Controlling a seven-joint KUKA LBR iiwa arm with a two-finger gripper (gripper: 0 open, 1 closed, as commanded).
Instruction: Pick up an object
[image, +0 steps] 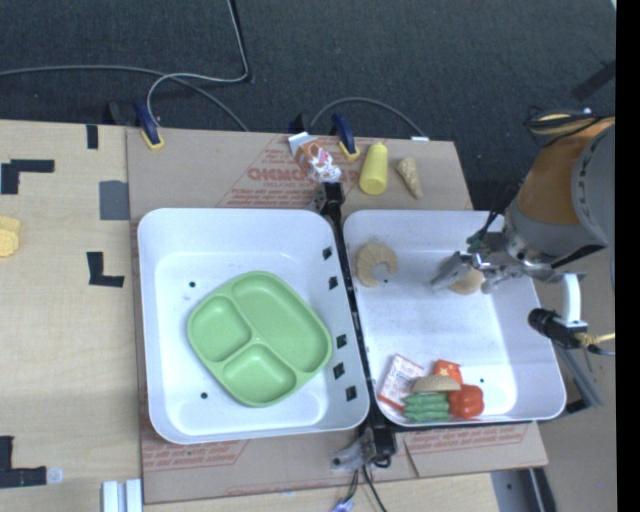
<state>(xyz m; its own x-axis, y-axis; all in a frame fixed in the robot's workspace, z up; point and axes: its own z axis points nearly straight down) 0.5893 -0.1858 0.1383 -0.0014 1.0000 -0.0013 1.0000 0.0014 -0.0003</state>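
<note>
My gripper (462, 273) low inside the right bin (430, 330), fingers spread, a tan object (466, 283) between them, round cookie (377, 262) to its left

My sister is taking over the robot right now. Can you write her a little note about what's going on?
Gripper: low in the right bin, at a small tan piece. Whether it grips the piece can't be told.
Also in the right bin: a round tan cookie-like piece near the top left, and a pile of toy food at the front.
Left bin: a green divided plate.
Done: nothing clearly lifted.
Left: grip one object and raise it.
</note>
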